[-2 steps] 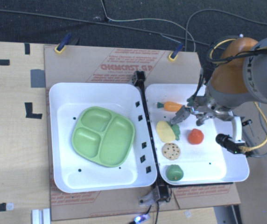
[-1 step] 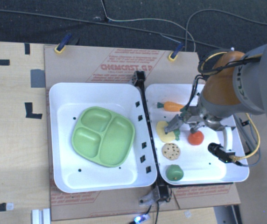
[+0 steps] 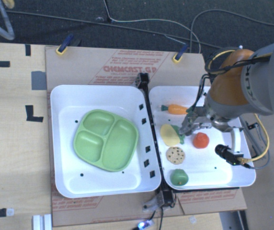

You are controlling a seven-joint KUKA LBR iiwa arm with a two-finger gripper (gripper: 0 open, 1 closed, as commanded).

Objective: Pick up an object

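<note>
1. Yellow lemon-shaped piece [image 3: 170,134] taken as the likely pick target; lay in the right bin [image 3: 223,176], close to the divider between the two bins.
2. Gripper [image 3: 188,126] found low over the right bin, just beside the yellow piece on its right, toward the arm's side of the view. Contact not confirmed.
3. Opening of the gripper: cannot tell, tips dark and blurred against the bin floor. Nothing seen held.
4. Long axis of the yellow piece judged to run roughly from the view's upper left to lower right, narrower end toward the top; a green bit at its right edge, nearest the gripper.
5. Neighbours noted: carrot [image 3: 175,109] above, lying across the view; red tomato [image 3: 201,140] right of the gripper; cookie [image 3: 176,155] just below the yellow piece; green apple [image 3: 178,177] near the front wall.
6. Green divided plate [image 3: 106,140] sat alone in the left bin [image 3: 60,128].
7. Judged: short shift left needed before closing.
</note>
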